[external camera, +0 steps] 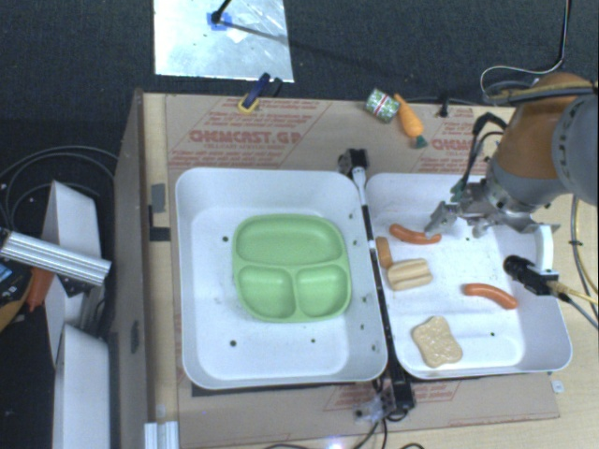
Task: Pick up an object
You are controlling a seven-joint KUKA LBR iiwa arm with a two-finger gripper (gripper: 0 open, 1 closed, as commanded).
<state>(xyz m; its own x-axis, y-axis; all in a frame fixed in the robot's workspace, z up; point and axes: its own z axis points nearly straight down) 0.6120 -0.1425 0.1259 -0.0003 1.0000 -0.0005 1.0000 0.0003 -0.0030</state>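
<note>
The right bin [538, 344] holds several toy foods. An orange-red sausage [414, 235] lies near its back left, with a tan bun [408, 273] and a small brown piece [383, 251] beside it. A second sausage [489, 294] lies toward the right, and a pale cracker-like slice [437, 340] sits near the front. My gripper [459, 224] hangs over the back of this bin, just right of the first sausage. Its fingers are spread open with nothing between them; the left fingertip [437, 222] is close to the sausage's right end.
The left bin [201, 251] bears a green divided plate [291, 266]. Behind the bins, a toy carrot [409, 118], a small green can [381, 104] and a blue-yellow clip [255, 94] lie on the cardboard. A black connector [527, 274] juts over the right bin's right side.
</note>
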